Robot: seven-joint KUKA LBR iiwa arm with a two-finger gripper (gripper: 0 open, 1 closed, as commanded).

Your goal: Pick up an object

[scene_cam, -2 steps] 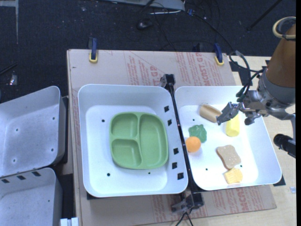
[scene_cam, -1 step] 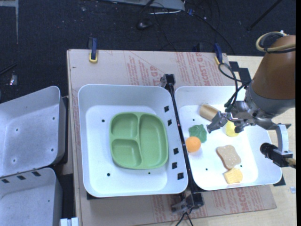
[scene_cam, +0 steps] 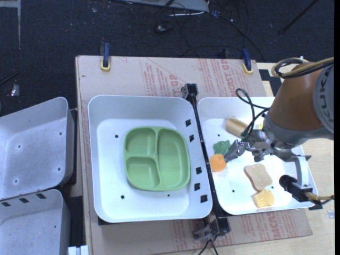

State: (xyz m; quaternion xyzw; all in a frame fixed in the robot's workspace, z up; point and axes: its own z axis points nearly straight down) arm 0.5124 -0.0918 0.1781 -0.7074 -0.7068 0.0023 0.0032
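Round orange ball-shaped toy [scene_cam: 218, 162] sits at the left edge of the right shallow white bin [scene_cam: 241, 209], close against the divider wall, likeliest pick target since the hand [scene_cam: 237, 150] hovers just right of it and above. Hand is the dark metal two-finger end of the grey arm with orange band [scene_cam: 300, 106], reaching in from the right and angled down-left; fingers look slightly apart with nothing between them, so no grasp yet. Small green leafy plastic piece [scene_cam: 222, 145] lies just far of the orange toy, touching or nearly so, which could crowd a pinch. Tan cylindrical bread-roll toy [scene_cam: 235, 125] lies farther back. Beige toast-slice toy [scene_cam: 258, 177] and yellow cheese-like wedge [scene_cam: 263, 198] sit near side, well apart from the target. Left shallow white bin [scene_cam: 106, 137] holds a light green three-compartment plastic tray [scene_cam: 158, 158], likely the drop side. Both bins rest on the brown cardboard-covered desk [scene_cam: 143, 76].
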